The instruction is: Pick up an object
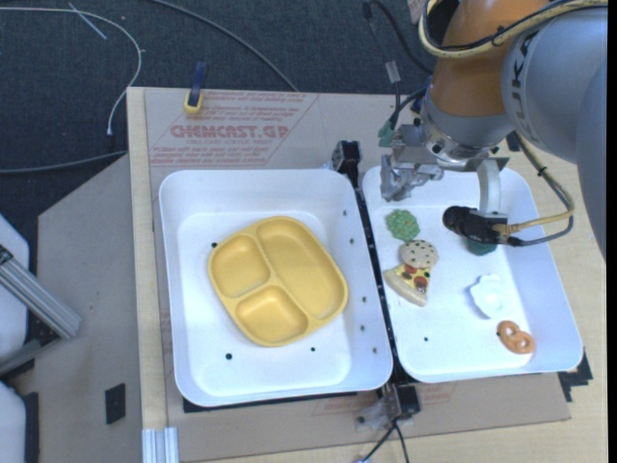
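Note:
My gripper (401, 187) hangs over the far left corner of the right bin (549, 258). It stands open, with nothing between its fingers. Just below it lies a small green leafy piece (403, 225). Nearer the front lie a round speckled cookie (418, 255) and a pizza slice (409, 284), touching each other. A white lump (487, 294) and a brown pretzel (515, 337) lie toward the right front. A dark green thing (480, 248) is partly hidden under the wrist.
A yellow three-compartment plate (278, 280) lies in the middle of the left bin (183, 258). The wall between the two bins (371, 268) runs just left of my gripper. The arm covers the far right of the right bin.

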